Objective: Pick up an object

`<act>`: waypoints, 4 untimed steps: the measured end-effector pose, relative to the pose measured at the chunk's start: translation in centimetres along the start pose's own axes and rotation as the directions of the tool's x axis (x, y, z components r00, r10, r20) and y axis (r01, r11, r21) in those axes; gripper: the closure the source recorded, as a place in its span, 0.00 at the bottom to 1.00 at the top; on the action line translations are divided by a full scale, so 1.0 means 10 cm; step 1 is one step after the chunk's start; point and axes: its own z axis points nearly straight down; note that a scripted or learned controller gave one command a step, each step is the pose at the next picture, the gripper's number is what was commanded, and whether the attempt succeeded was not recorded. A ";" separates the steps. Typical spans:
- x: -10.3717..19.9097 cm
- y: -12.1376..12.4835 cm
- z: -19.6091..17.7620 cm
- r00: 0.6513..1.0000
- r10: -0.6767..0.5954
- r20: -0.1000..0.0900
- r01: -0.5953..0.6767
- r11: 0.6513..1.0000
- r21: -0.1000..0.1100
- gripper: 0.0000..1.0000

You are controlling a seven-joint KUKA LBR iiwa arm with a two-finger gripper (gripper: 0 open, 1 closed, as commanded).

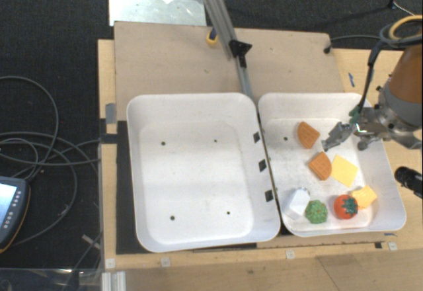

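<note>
1. Two white bins sit side by side on the surface [291, 58]; the left bin [142, 118] has nothing for the arm to take, and the right bin [393, 207] carries all the pieces.
2. The pincer [349, 136] hangs over the right bin's far right part, its two fingers spread apart with nothing between them.
3. Nearest to it are an orange cookie [307, 134] to its left and a second cookie [320, 166] beside a yellow cheese slice [344, 170].
4. Along the near wall lie a white block [297, 202], a green broccoli [316, 211], a red tomato [344, 207] and a yellow piece [365, 196].
5. Risk, as I judge it: the second cookie and cheese slice touch, so a descent there could push both aside or pinch an edge that slips out.
</note>
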 end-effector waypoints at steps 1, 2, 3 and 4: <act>0.00 0.01 -0.02 1.000 0.001 0.001 -0.001 1.000 -0.005 0.00; 0.04 0.06 0.41 1.000 0.003 0.000 -0.003 1.000 0.000 0.00; 0.01 0.03 1.04 1.000 0.004 0.000 -0.004 1.000 0.003 0.00; -0.02 0.06 1.52 1.000 0.005 0.008 -0.005 1.000 -0.011 0.00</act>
